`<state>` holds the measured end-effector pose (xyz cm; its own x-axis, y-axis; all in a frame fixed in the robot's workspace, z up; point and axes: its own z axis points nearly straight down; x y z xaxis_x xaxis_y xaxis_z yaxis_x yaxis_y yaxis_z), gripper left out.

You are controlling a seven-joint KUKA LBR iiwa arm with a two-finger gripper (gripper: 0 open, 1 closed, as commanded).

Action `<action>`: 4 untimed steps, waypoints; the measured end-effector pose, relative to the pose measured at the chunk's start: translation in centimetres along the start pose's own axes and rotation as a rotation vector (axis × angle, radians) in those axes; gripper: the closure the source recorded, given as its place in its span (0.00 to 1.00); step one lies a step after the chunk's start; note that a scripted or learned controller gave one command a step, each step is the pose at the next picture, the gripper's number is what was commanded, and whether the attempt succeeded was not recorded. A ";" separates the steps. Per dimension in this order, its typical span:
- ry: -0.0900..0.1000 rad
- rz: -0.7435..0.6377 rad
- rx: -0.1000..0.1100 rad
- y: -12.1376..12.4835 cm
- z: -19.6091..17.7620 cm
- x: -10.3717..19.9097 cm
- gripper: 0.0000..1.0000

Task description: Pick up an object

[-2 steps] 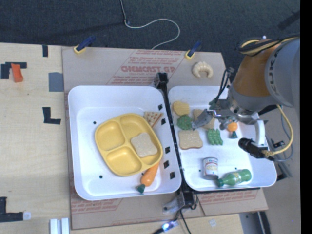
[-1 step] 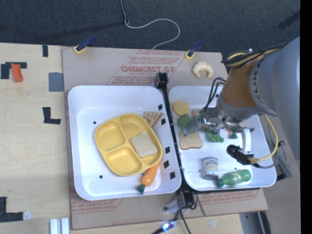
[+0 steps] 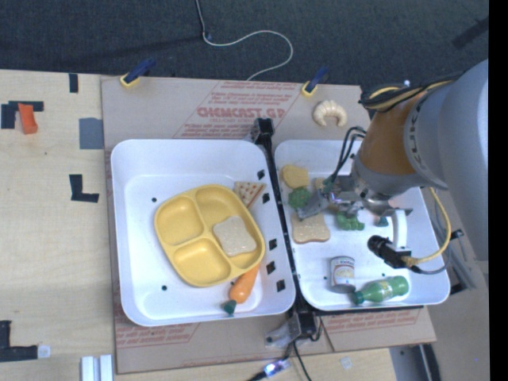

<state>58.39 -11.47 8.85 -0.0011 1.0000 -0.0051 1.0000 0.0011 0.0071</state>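
The pincer [image 3: 317, 205] sits low in the right bin [image 3: 421, 292], over a green leafy piece [image 3: 301, 198] and just above a toast slice [image 3: 310, 230]; whether it is clenched or released I cannot tell. A small can [image 3: 343, 271] and a green bottle [image 3: 381, 290] lie nearby, their labels too small to read. Red print on the cardboard [image 3: 230, 113] reads "CHEMCAST GP".

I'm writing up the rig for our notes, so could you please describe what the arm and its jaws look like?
The arm is bulky, rounded and grey, with an orange band above the wrist. Black and yellow cables loop around the wrist. The gripper is a small grey metal piece.
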 end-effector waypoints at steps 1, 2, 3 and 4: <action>-0.002 0.000 -0.009 0.2 -1.3 -0.1 1.00; 0.005 -0.001 0.004 1.2 -6.2 0.3 1.00; 0.005 -0.001 0.004 0.9 -10.5 0.4 1.00; 0.005 -0.001 0.005 1.0 -13.8 0.4 1.00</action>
<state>59.26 -11.01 22.63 -0.0017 1.0000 -0.0002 1.0000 0.0017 0.0021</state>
